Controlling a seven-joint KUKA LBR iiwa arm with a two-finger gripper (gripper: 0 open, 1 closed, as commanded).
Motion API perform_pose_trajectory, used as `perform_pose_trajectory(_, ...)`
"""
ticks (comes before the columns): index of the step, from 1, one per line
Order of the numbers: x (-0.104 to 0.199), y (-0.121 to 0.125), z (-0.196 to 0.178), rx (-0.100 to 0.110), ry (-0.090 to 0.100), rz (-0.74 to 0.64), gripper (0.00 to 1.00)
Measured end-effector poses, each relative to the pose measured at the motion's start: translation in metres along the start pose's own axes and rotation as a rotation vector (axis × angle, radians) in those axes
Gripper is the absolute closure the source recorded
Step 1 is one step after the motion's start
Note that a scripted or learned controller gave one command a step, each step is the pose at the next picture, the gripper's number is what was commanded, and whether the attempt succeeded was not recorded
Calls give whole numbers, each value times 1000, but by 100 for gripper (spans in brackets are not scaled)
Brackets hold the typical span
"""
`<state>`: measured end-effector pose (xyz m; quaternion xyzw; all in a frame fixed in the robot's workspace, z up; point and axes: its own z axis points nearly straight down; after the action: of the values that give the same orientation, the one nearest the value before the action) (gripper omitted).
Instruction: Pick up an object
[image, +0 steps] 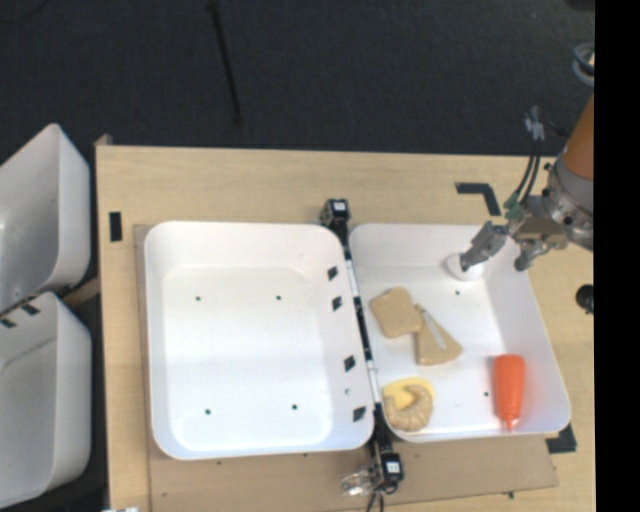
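The right bin (520, 300) holds a tan bread-like slice (395, 312), a tan wedge (436, 345) beside it, a pale yellow curled piece (409, 403) at the front left corner, and an orange carrot-shaped object (508, 388) near the front right. A small white round object (457, 266) lies near the bin's back. My gripper (496, 258) hangs over the bin's back right part, open, with its left finger reaching down next to the white object. Nothing sits between the fingers.
The left bin (160, 330) stands beside the right one, with black clips (352, 300) along the shared rim. White containers (35, 300) sit off the bench at the far left. Black marks lie on the wooden bench (250, 180).
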<state>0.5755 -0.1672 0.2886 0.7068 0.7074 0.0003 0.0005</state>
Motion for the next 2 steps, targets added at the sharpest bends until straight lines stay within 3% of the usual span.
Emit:
perform_pose_trajectory(1, 20, -45, 195, 8, 1, 1, 0)
perform_pose_trajectory(2, 18, -42, 178, -1, 0, 10, 100)
